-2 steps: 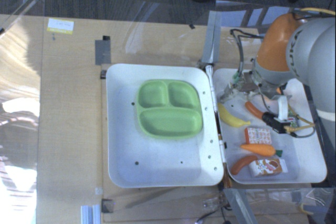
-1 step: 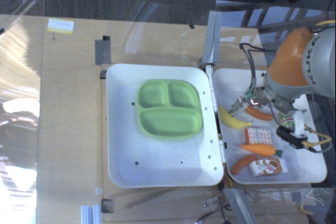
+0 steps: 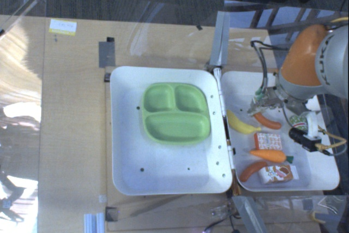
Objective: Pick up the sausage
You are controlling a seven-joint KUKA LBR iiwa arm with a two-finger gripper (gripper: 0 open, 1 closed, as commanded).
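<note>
Camera view, reading from left to right: lying in the left bin point(image 3: 125, 172), a green divided plate point(image 3: 175, 114); lying in the right bin point(image 3: 327, 177), first a banana point(image 3: 242, 124), then the sausage point(image 3: 268, 120), orange-red and slanting, near the banana but apart from it. Hovering just over the sausage's left end, the gripper point(image 3: 262, 102); not possible to tell whether open or closed, and holding nothing visibly. Judging the step as the approach before the grasp. For doing it well: centring over the sausage's middle, turning across its length, descending without pushing the banana. Lying nearer the front, a small carton point(image 3: 269, 141) and a carrot point(image 3: 269, 155).
</note>
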